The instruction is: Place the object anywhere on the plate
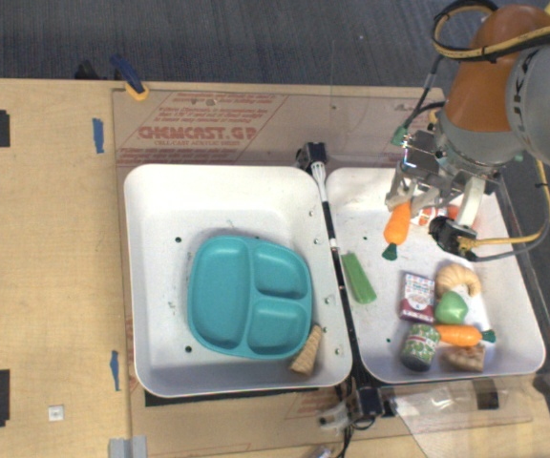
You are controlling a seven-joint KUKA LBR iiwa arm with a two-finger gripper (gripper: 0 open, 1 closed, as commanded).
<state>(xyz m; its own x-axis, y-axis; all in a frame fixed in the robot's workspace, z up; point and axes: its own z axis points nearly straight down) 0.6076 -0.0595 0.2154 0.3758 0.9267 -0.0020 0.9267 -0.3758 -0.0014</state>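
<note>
Two white bins sit side by side on the table. The left bin holds one teal plate with three compartments, and one tan cone-shaped piece leans against the plate's lower right edge, beside the bin's wall.

Over the right bin the arm has its jaws closed on one orange carrot, which hangs tilted from them, green tip down, above the bin's upper left area and well apart from the plate.

One flat green strip lies along the divide between the bins, on the right bin's side. At the right bin's lower end there is a cluster: one small maroon packet, one tan bread-like piece, one green rounded item, a second orange carrot lying flat, one dark green can, and one brownish lump below the carrot. They touch or nearly touch each other.
</note>
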